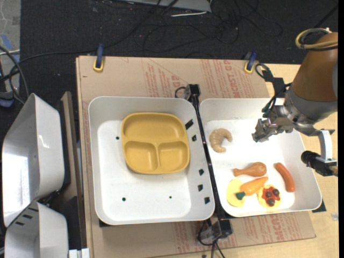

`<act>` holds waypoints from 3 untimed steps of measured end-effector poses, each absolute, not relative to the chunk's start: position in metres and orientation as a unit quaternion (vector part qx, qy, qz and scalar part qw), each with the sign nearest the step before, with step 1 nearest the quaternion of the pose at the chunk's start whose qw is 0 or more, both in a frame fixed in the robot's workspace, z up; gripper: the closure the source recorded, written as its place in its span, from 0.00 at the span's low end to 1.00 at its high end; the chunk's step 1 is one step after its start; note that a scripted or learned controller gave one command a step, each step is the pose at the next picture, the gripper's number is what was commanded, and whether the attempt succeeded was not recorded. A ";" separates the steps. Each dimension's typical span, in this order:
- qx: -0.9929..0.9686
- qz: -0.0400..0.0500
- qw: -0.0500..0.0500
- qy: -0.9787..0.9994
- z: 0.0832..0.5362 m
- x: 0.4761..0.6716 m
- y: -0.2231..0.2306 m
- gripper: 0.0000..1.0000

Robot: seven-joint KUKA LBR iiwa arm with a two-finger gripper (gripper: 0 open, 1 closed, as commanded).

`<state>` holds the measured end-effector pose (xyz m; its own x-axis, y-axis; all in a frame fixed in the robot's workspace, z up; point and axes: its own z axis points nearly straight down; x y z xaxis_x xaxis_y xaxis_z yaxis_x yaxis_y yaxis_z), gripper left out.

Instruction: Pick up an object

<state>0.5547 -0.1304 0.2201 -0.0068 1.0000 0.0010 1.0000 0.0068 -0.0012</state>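
I see five toy foods lying loose on the floor of the right bin: a pale tan croissant [220, 138] curled like a crescent near the bin's left wall, and below it to the right a brown chicken drumstick [251, 170] lying on its side with its thin end pointing left. Just under the drumstick an orange carrot [252, 186] lies slantwise across a flat yellow disc [233, 193], with a small red-and-yellow piece [270, 195] just beside them and an orange-red sausage [285, 177] angled near the right wall.
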 end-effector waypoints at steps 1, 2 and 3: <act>-0.704 -0.001 0.000 -0.710 0.216 0.578 -0.073 1.00; -0.705 -0.001 0.000 -0.710 0.209 0.589 -0.024 1.00; -0.704 -0.002 -0.001 -0.710 0.222 0.610 0.027 1.00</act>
<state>0.6100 0.0274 0.2222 -0.0083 1.0000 0.0016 1.0000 0.0083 0.0038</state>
